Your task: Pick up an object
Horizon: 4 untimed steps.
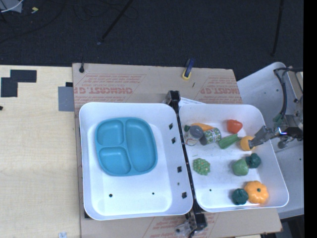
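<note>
Camera view looks down on the desk [34, 148], where two white bins sit side by side. Far to the gripper's left, the left bin [91, 192] holds a blue three-compartment plate [126, 147]. Nearer, across the divider, the right bin [218, 202] carries the toy foods: a green bumpy piece like broccoli [201, 166] lies left and below the gripper, a grey and orange cluster with a small patterned can [205, 133] lies to its left at about its height, and a green cucumber-like piece [228, 142] sits closer still. A red pepper [234, 126] rests up and left of the gripper. A small orange-yellow piece [244, 143] sits right at the gripper [255, 141] tips, touching or nearly so; whether the gripper is clenched or released on it cannot be told. Below the gripper are a green pepper [240, 167] and a dark green piece [253, 160], and farther down a dark green lump [239, 196] beside an orange pumpkin [256, 192].
</note>
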Each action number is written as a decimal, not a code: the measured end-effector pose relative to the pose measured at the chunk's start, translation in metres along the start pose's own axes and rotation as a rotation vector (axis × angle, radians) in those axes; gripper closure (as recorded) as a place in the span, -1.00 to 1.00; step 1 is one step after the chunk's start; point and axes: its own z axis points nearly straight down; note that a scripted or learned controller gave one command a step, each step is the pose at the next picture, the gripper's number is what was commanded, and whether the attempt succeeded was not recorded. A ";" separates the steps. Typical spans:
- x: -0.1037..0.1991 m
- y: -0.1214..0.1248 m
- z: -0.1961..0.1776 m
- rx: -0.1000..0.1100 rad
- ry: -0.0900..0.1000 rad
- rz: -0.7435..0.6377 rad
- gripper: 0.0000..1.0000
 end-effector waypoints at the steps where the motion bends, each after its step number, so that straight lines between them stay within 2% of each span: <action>1: 0.003 0.005 0.045 0.006 0.002 -0.001 -1.00; 2: 0.011 -0.004 0.096 0.007 0.003 -0.001 -1.00; 4: 0.014 -0.005 0.193 0.006 0.003 0.000 -1.00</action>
